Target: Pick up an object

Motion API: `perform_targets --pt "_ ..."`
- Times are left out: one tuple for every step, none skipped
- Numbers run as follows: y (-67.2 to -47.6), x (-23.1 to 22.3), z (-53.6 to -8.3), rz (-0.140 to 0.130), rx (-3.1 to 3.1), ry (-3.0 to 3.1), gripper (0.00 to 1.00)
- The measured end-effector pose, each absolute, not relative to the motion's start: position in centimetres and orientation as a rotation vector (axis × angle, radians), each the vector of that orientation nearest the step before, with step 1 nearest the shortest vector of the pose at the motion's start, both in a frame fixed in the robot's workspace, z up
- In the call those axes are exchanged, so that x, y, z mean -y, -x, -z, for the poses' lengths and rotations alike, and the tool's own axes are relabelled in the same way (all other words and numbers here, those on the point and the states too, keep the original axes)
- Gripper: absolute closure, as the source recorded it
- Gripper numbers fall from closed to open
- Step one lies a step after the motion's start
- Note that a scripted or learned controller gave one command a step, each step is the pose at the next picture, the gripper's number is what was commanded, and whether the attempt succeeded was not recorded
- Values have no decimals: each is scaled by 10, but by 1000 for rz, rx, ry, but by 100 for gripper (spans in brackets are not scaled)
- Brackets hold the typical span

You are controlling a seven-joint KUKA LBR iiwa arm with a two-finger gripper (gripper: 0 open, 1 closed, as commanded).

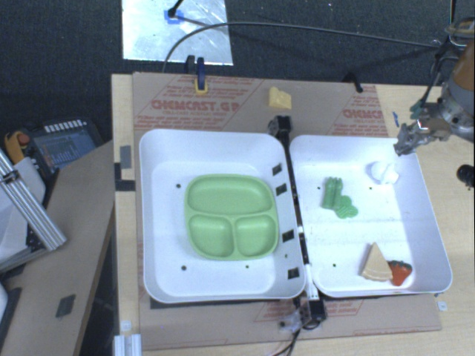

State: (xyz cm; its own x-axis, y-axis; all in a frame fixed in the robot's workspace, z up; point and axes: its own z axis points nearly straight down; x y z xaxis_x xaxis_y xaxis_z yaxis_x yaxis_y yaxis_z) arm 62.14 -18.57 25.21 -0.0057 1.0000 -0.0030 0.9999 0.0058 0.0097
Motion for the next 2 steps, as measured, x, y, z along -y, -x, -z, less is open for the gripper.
perform_targets --pt "-623 186 -266 -4 -2224 -2212 100" --pt "-621 136 -260 -3 -2231 -2211 100"
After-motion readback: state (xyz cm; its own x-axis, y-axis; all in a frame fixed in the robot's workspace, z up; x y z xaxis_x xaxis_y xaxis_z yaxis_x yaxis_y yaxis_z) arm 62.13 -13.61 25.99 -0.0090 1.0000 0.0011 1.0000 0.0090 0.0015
